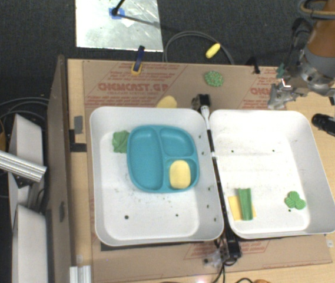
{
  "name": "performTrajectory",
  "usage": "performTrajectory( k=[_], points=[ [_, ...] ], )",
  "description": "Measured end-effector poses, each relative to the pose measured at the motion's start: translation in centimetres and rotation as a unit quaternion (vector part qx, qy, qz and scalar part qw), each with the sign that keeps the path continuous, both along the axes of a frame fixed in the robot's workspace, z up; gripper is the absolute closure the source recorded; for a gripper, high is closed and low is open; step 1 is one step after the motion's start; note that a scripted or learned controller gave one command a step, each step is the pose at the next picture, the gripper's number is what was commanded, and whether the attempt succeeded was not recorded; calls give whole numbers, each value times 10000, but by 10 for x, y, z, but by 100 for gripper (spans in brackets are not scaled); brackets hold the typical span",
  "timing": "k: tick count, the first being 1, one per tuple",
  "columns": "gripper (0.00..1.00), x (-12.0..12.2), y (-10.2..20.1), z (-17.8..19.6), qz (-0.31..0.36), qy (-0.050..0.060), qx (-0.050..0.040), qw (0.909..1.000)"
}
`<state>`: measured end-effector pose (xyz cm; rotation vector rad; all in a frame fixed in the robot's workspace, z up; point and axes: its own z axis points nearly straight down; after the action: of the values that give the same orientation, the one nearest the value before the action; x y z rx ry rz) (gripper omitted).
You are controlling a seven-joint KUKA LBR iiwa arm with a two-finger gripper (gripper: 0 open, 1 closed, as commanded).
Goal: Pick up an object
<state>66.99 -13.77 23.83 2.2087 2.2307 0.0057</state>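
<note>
Gripper (280,96) above the right bin's (317,158) far rim, jaws' state cannot be told; green stick (245,203) and green piece (295,201) lie near its front edge

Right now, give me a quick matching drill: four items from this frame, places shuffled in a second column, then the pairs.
Things:
1. yellow oval piece
2. green and yellow block
3. small green leafy piece
4. green clover-shaped piece

Places:
A. left bin, beside the tray's left edge
B. right bin, near its right wall
C. in the teal divided tray, lower right compartment
D. right bin, front left area

Pairs: 1-C, 2-D, 3-A, 4-B
</note>
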Motion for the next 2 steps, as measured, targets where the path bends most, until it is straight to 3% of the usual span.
performTrajectory(
  k=[1, 2],
  points=[
    [100, -1, 91, -18, 11, 15, 9, 10000],
    [100, -1, 161, -8, 5, 7, 7, 10000]
  ],
)
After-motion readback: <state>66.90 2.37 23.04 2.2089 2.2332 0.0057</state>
